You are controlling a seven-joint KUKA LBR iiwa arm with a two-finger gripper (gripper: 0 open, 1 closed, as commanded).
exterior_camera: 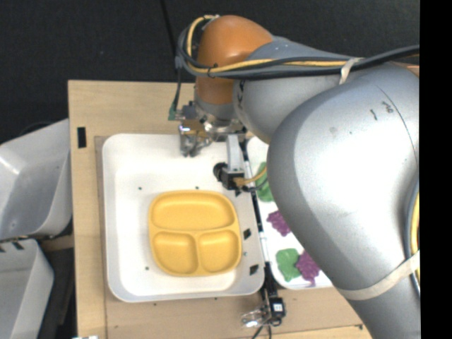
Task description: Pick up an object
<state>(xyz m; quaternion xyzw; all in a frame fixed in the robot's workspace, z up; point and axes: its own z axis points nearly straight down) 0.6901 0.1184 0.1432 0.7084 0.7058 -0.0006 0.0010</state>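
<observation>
Near edge of frame: wooden counter (pixel 88 288) with a small metal clip-like fitting (pixel 260 316) at bottom centre. On it, left white bin (pixel 123 260), shallow, rounded corners. Inside it a yellow divided plate (pixel 195 232), lying flat in the lower-centre part of the bin; one wide compartment on the far side, two smaller ones on the near side, all three bare. Plate is glossy plastic, rounded rectangle, no pincer contact, well apart from the pincer.

Right white bin (pixel 277 277) mostly hidden under the grey arm (pixel 346 189); visible strip at centre right of frame shows green pieces (pixel 287 262) and purple pieces (pixel 278 222), look like toy grapes and leaves, too covered to say more. One green bit near the divider between bins.

Farther up: pincer (pixel 192 145) sits low over the far part of the left bin, upper centre of frame, near the bin's far wall. Fingers too small and dark to read, cannot tell how far apart; nothing seen between them. Above it the orange band (pixel 226 44) with cables looped over it.

Left edge of frame: pale grey plastic shape (pixel 32 182), off the counter.
</observation>
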